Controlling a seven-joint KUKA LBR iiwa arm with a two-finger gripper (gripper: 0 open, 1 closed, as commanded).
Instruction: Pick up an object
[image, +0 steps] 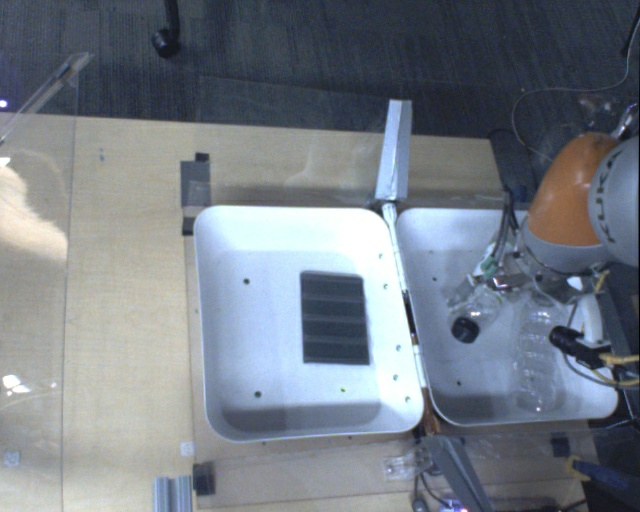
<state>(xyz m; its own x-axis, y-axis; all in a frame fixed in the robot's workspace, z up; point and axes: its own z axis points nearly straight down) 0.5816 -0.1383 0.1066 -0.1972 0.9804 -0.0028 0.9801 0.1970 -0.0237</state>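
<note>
A dark ribbed rectangular pad (335, 317) lies flat in the middle of the left bin (225, 300). In the right bin (440, 250), a clear plastic bottle (535, 365) lies near the front right. A small black round piece (464, 328) rests left of it, with some clear plastic just above it. My gripper (487, 283) hangs below the orange band (565, 205) of the arm, low over the middle of the right bin, just above and right of the black piece. Nothing can be made out in its grasp.
A metal bar (393, 150) stands behind the joint between the two bins. Cables (590, 350) trail over the right bin's right rim. A clear panel (40, 250) covers the bench at the left.
</note>
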